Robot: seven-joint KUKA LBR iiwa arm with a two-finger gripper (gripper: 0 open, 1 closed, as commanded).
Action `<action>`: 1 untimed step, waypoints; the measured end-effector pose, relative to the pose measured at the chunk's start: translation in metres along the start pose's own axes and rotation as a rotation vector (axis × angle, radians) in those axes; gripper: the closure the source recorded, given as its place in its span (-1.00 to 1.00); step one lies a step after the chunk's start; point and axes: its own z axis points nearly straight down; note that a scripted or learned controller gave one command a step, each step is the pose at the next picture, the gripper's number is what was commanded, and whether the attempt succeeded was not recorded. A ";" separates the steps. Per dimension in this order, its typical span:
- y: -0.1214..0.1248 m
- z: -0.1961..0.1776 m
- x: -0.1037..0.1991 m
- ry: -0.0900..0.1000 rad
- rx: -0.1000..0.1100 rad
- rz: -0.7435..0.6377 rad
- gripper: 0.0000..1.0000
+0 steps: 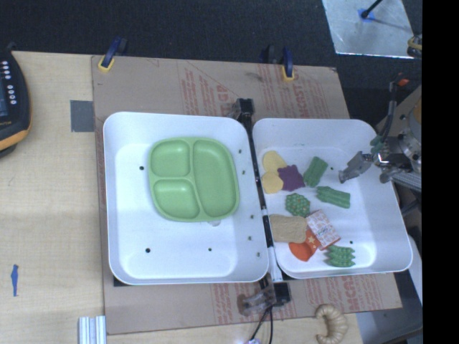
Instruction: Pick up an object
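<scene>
The right bin (380,224) holds several small toy items. Among them are two yellow pieces (272,172), a purple piece (290,178), a dark green block (315,170), a ridged green piece (333,196) and a knobbly green piece (297,204). Nearer the front lie a tan slab (288,228), a red-and-white packet (323,228), an orange piece (303,250) and another green piece (339,256). My gripper (367,172) hovers over the right bin's far right part, to the right of the dark green block. It is open with nothing between its fingers.
The left bin (129,235) holds a light green divided plate (193,178). Blue and yellow clamps (287,67) pin the cardboard at the back. A control pendant (11,102) lies at the left edge. A tan curved object (331,322) lies in front of the bins.
</scene>
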 end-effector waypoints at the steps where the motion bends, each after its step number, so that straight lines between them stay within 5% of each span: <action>1: 0.018 0.122 0.022 -0.003 -0.002 -0.004 -1.00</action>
